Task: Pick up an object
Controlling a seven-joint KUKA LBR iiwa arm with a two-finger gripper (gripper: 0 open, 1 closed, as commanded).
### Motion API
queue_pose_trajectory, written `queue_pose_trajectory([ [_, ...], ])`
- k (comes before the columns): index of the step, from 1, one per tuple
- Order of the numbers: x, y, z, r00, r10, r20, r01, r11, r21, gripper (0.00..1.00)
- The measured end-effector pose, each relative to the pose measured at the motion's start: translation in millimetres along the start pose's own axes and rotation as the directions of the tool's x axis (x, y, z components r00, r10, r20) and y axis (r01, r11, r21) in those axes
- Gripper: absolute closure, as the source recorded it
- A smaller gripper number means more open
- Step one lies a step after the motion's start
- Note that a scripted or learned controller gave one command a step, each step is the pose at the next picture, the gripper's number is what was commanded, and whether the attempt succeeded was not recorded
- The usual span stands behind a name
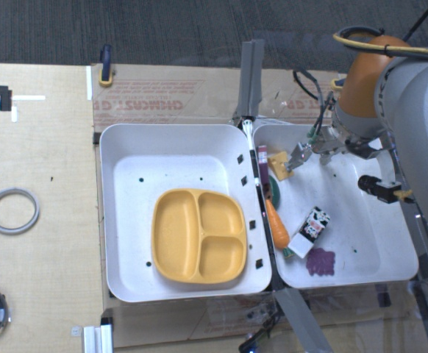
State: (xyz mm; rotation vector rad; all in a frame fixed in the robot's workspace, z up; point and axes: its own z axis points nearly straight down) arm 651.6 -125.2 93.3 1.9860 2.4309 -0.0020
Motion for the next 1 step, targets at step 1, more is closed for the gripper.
queue_pose_trajectory([
  [1, 13.4, -81.9, -73.2, 0.964, 0.266, -0.001, -0.266, 0.964, 0.004, 0.00],
])
